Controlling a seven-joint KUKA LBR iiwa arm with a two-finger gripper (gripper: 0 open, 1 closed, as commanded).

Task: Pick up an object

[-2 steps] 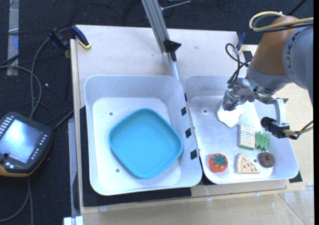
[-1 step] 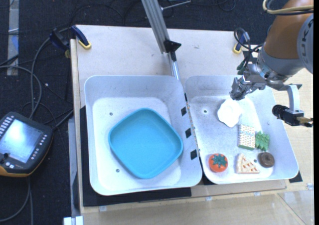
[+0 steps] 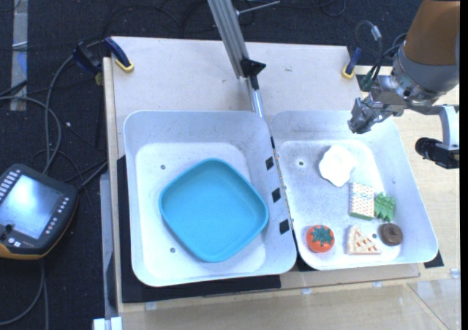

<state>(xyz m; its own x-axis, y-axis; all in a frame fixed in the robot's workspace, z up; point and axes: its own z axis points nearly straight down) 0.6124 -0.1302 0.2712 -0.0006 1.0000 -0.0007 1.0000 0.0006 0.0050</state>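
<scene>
1. Camera view: found the gripper [image 3: 363, 118] hanging above the far rim of the right bin [image 3: 409, 175], gripping nothing visible.
2. Could not tell whether it stood spread or closed; too small and too dark at this slant.
3. Judged the step in hand as the approach: no object chosen or touched yet.
4. Marked the white lump [image 3: 336, 165] as the closest candidate, lying apart from the gripper, just nearward and a little to the left of it on the bin floor.
5. Advised centring over that lump before descending, since it lay clear of its neighbours and well off the wall.
6. Advised against the patterned block [image 3: 361, 200] and the green piece [image 3: 385, 206], further nearward of the gripper and touching each other; risked catching both or nudging one.
7. Placed the remaining row furthest from the gripper, along the near wall: red tomato [image 3: 319, 238], pale wedge [image 3: 362, 241], brown disc [image 3: 391, 234].
8. Counted one of each: six small objects in the right bin.
9. Counted one blue tray [image 3: 212, 208], far to the gripper's left in the left bin [image 3: 139, 175].
10. Counted two bins altogether.
</scene>
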